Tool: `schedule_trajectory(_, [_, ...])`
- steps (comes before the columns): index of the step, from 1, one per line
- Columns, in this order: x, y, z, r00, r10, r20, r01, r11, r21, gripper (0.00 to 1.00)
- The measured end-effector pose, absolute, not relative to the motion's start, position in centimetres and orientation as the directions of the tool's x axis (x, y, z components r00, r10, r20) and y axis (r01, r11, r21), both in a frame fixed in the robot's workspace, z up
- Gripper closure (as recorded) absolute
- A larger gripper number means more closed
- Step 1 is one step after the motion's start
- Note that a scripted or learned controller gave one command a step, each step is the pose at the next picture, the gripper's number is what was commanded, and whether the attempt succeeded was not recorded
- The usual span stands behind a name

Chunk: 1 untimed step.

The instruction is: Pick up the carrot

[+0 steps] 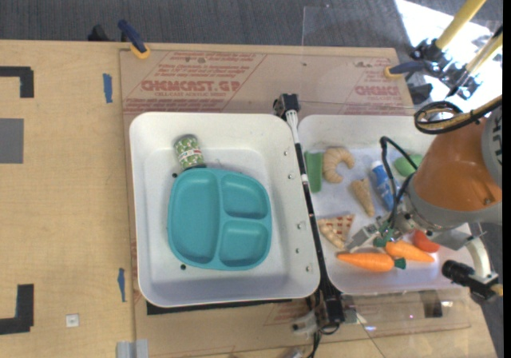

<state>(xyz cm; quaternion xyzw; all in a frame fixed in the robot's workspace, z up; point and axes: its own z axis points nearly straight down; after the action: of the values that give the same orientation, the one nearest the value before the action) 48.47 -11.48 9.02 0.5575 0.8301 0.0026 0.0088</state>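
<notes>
Jaws [389, 234] low in right bin [359, 126], state unclear under the orange wrist, so cannot tell. Carrot [366, 260] lies flat just near-left of them, second carrot [409, 252] right beside. Waffle slice [336, 228], croissant [337, 163], blue tube [382, 182] farther off. Left bin [152, 188] holds teal divided plate [219, 219] and green-capped jar [188, 152].
</notes>
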Motion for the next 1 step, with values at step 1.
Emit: schedule_trajectory(1, [53.79,-10.73,8.98,-0.101,0.995,-0.003,0.995,0.101,0.009,0.00])
